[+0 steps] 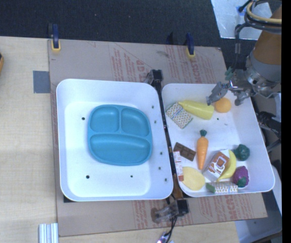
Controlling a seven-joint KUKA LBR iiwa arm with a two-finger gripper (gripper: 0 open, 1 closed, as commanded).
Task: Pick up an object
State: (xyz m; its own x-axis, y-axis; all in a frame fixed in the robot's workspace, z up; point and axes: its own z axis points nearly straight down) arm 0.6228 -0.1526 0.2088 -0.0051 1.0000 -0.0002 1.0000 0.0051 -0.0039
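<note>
The right bin (254, 120) holds the toy foods. An orange ball (223, 105) lies near its far edge, beside a yellow squash-like piece (196, 109) and a checkered packet (179, 115). Nearer the front are a carrot (202, 151), a brown bar (184, 151), a banana (231, 165), an orange-and-white carton (217, 165), a green piece (242, 152) and a purple piece (241, 176). My gripper (229, 94) hangs just above the orange ball, open, its two fingers spread to either side of it and nothing held between them.
The left bin (72, 135) carries a blue divided plate (119, 134). A pale yellow piece (192, 177) and a small strip box (224, 188) lie at the right bin's front edge. Clamps (189, 44) hold the cardboard sheet at the back.
</note>
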